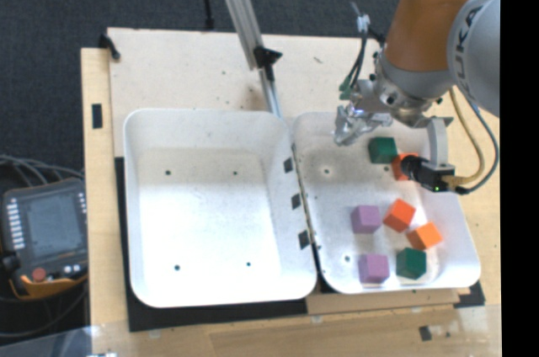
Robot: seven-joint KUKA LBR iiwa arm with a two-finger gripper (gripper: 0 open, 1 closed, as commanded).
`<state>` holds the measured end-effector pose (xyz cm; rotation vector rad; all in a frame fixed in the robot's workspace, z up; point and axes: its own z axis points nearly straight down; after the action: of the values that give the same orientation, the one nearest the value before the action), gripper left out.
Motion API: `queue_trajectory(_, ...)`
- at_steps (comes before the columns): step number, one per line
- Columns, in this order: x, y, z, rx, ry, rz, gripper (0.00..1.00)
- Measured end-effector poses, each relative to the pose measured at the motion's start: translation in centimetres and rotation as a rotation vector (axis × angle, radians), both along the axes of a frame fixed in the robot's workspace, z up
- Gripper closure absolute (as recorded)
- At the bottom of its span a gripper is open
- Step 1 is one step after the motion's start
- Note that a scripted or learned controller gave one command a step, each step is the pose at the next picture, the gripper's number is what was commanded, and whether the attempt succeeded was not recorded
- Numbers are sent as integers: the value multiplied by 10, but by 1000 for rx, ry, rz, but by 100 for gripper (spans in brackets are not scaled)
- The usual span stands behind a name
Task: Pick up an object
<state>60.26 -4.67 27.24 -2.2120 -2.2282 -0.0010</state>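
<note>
Hovering over the right bin (472, 263), the gripper (352, 128) held nothing I could see, a green cube (382, 150) just beside it awaiting pickup.

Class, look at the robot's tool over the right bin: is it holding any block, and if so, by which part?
It cannot be told. The metal tool hangs above the right white bin, left of a small green cube, and no block shows between its tips.

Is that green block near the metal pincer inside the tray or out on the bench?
Inside. The green block lies on the floor of the right-hand tray, within its rim, just right of the pincer.
</note>
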Motion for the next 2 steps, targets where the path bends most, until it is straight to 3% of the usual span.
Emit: queue_trajectory(2, -5, 96, -7, 0, 6, -1, 100)
